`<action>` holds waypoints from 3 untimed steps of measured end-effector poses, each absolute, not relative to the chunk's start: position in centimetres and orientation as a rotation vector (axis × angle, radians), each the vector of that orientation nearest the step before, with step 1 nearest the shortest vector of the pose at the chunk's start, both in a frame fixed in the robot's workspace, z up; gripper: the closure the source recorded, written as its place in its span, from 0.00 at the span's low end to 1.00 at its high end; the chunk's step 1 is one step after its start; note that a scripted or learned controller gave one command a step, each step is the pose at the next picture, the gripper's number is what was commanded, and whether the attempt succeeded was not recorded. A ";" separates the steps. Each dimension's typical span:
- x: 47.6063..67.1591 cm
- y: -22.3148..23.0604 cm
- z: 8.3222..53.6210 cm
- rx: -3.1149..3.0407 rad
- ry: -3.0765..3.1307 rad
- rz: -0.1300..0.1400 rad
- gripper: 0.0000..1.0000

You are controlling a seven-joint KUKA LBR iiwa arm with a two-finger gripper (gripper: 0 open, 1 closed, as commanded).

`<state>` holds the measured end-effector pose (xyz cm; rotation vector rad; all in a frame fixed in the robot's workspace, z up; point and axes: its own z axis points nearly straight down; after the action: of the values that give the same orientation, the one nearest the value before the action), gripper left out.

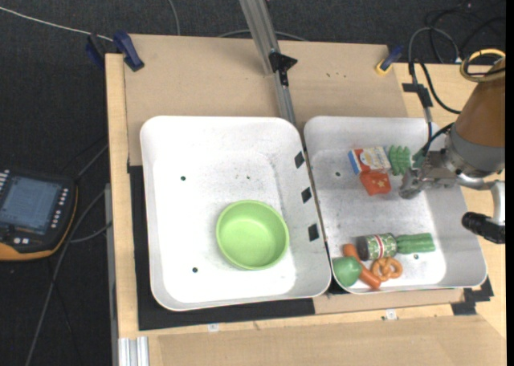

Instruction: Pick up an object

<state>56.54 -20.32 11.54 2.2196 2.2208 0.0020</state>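
Note:
My gripper (411, 182) hangs low over the right bin (450, 272), near its right side, beside a small red-and-white carton (372, 169) and a green ridged piece (399, 156). Its fingertips sit just right of the carton, and nothing shows between them. Near the front of the same bin lies a dark bottle with a green cap (393, 245), next to an orange pretzel-shaped toy (387, 269), a carrot (365, 274) and a green round piece (346, 270). A light green bowl (252, 233) sits in the left bin (173, 148).
A metal pole (259, 15) slants across the back of the bench. Black clips (306, 194) join the two bins along their shared wall. A teach pendant (32, 212) lies on the floor at the left.

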 end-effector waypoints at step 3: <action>56.5 -20.7 24.1 2.221 2.221 0.000 1.00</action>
<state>56.50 -20.70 24.07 2.2208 2.2212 0.0004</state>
